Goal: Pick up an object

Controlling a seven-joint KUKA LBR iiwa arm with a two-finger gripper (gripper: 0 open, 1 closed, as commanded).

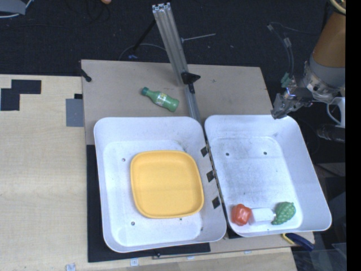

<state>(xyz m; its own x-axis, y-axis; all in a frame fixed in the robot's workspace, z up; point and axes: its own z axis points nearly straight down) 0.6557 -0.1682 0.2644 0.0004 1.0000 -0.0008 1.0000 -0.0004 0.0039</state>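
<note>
Starting from the near edge of the right-hand bin [307, 151], three small things lie in a row along its front wall — a red tomato-like toy [241, 214], a small white block [262, 214] touching or just beside it, and a green bumpy toy, perhaps a bunch of grapes [284, 212], just beside the block. Any of them would serve as the object to pick up. They sit so close together and so near the wall that, I judge, closing on one may nudge its neighbour or jam a finger against the bin's side.

In the left-hand bin [107, 151] a yellow square plate [166, 183] lies flat, well apart from the toys. It looks shallow and wide — a poor target, since my fingers would likely slide over its rim and come up with nothing.

Farther back, on the bare board behind the bins, a small green bottle [160, 98] lies on its side. Being round, it could roll away under a touch.

My gripper [280, 109] hangs at the far right corner of the right-hand bin, above its back rim and well apart from everything. It is dark and small against a dark ground, so I cannot tell how wide it stands, and I see nothing held in it. The main risk, as I judge it, is descending here onto bare bin floor or clipping the rim.
</note>
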